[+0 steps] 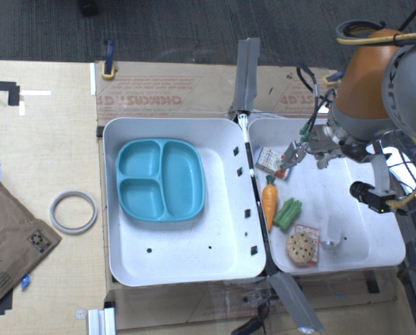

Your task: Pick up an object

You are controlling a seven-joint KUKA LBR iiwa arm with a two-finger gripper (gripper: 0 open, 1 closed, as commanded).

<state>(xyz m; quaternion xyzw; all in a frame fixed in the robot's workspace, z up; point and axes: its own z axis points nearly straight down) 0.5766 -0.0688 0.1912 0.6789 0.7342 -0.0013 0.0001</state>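
- Camera view: the gripper (292,160) hangs low in the right white bin (375,253), just above the orange plastic toy carrot (269,199); whether it grips anything cannot be told.
- The carrot lies against that bin's left wall, touching a green toy vegetable (287,213). It looks light, stiff and slick; its thick middle seems the best hold.
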